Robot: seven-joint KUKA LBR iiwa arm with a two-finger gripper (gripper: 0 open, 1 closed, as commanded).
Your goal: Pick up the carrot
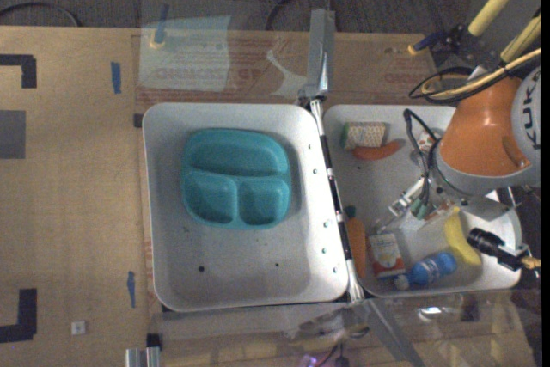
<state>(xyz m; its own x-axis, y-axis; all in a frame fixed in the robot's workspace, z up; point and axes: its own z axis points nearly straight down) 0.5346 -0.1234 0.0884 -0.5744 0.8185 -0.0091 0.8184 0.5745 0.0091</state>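
The carrot (pixel 356 241) is a slim orange piece lying lengthwise against the left wall of the right bin (pixel 391 185), near the bin's front. My gripper (pixel 415 204) hangs low over the middle of that bin, under the orange wrist band (pixel 479 133). It is to the right of the carrot and a little behind it, with a clear gap between them. The gripper sits just above a white box (pixel 421 229). Nothing of the carrot is in its grasp.
The right bin also holds a small carton (pixel 387 253), a blue bottle (pixel 431 268), a yellow banana (pixel 461 241), an orange-red sausage-shaped piece (pixel 378 152) and a patterned block (pixel 365 134). A teal divided plate (pixel 235 177) lies in the left bin (pixel 172 271).
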